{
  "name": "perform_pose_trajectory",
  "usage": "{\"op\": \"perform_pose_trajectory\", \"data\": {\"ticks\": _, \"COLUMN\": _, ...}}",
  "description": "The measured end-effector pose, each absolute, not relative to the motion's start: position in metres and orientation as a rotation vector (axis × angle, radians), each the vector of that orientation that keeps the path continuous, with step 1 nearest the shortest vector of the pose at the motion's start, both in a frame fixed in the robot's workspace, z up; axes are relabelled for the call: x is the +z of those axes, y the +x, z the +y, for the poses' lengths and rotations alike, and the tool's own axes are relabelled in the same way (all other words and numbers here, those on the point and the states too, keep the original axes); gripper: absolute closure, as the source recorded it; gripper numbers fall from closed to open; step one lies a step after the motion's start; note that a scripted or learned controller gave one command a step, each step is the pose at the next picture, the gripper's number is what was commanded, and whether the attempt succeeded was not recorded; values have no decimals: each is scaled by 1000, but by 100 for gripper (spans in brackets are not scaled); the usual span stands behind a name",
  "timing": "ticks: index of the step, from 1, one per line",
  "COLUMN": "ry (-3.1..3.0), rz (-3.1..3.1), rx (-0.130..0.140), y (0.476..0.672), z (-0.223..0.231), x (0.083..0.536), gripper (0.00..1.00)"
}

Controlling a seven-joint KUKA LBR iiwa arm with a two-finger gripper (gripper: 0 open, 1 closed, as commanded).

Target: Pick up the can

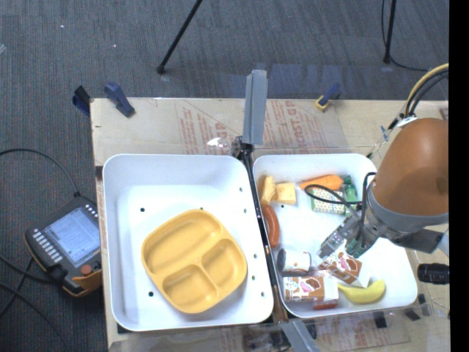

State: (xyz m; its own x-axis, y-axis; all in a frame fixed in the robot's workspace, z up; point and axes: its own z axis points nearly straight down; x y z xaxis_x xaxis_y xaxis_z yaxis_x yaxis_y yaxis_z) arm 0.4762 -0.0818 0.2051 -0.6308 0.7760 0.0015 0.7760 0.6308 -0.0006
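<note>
The can [295, 261] is small, white and brown with a dark end, and lies on its side near the front left of the right bin [396, 266]. My gripper [333, 245] hangs low over the middle of that bin, just right of and slightly behind the can. It is apart from the can, close above a red and white carton [346, 268]. The orange wrist band [414, 169] covers the bin's right side.
A brown carton [308, 288] and a banana [363, 292] lie at the front of the right bin. A sausage [272, 226], yellow blocks [277, 192], a carrot [322, 182] and a green item [349, 190] lie further back. The left bin [124, 196] holds a yellow divided plate [194, 259].
</note>
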Motion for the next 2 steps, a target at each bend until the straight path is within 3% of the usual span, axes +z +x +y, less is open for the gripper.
{"op": "perform_pose_trajectory", "data": {"ticks": 1, "ry": -1182, "rz": -2908, "rx": -1, "y": 476, "z": -141, "x": 184, "gripper": 100}}
{"op": "perform_pose_trajectory", "data": {"ticks": 2, "ry": -702, "rz": -3062, "rx": -2, "y": 477, "z": -91, "x": 243, "gripper": 100}}
